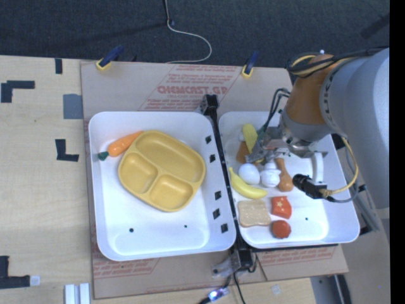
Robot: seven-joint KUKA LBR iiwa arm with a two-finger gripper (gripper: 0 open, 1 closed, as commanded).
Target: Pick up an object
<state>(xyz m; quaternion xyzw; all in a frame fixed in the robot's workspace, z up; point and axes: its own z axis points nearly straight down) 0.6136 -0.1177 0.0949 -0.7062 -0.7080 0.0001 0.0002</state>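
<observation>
Plastic play food fills the right bin (342, 230), at the frame's centre right: a curved yellow banana (245, 186), two smooth white eggs (249, 173), a tan bread slice (254, 213), a red strawberry piece (281, 206) and a round tomato (281, 229). The gripper (272, 152) hangs low over the eggs, near the bin's upper middle; whether it grips anything cannot be told. In the left bin (111, 233) lie a glossy yellow divided tray (162, 170) and, touching its upper left edge, an orange carrot (122, 144).
</observation>
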